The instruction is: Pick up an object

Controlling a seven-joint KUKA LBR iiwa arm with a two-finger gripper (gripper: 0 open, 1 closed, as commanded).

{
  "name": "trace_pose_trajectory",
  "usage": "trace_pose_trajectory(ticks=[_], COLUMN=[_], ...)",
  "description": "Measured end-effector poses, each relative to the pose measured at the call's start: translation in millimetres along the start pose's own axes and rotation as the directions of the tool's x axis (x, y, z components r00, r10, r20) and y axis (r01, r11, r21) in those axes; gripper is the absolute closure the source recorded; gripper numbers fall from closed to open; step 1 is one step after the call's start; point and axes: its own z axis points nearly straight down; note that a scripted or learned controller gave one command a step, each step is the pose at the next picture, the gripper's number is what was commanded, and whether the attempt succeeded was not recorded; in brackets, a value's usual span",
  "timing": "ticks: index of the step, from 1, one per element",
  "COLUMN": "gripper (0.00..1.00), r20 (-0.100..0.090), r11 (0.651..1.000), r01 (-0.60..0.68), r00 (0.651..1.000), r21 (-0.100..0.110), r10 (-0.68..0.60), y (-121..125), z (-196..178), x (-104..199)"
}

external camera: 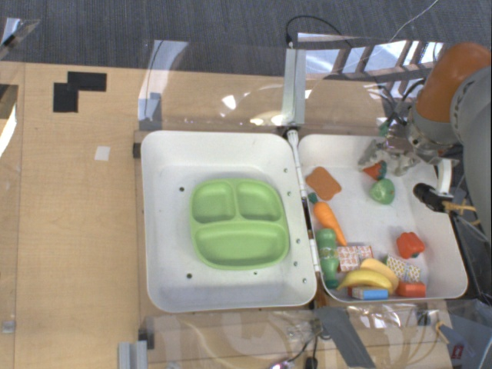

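Note:
My gripper (387, 160) hangs at the back of the right bin (458, 261), open, with its grey fingers spread. A small red object (373, 171) lies just below its left finger, partly covered by it. A green round object (382, 191) sits right in front of the gripper. Nothing shows held between the fingers. Further forward lie an orange-brown flat piece (324, 183), a carrot (329, 217), a red pepper (410, 244) and a banana (367, 277).
The left bin (165, 214) holds a green divided plate (238, 223). Several small items crowd the right bin's front: a patterned box (354, 256), green pieces (327, 241) and a red block (412, 289). A metal post (294, 83) rises behind the bins' divider.

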Motion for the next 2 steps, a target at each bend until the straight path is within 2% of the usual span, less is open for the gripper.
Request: trace_pose_trajectory(ticks=[1,2], gripper=[1.00,1.00], r20=[0.007,0.006], r11=[1.000,0.999], r01=[0.004,-0.050], r00=[1.000,0.999], r21=[-0.006,-0.006], r10=[-0.004,0.050], y=[2,-25], z=[-9,-93], x=[-3,78])
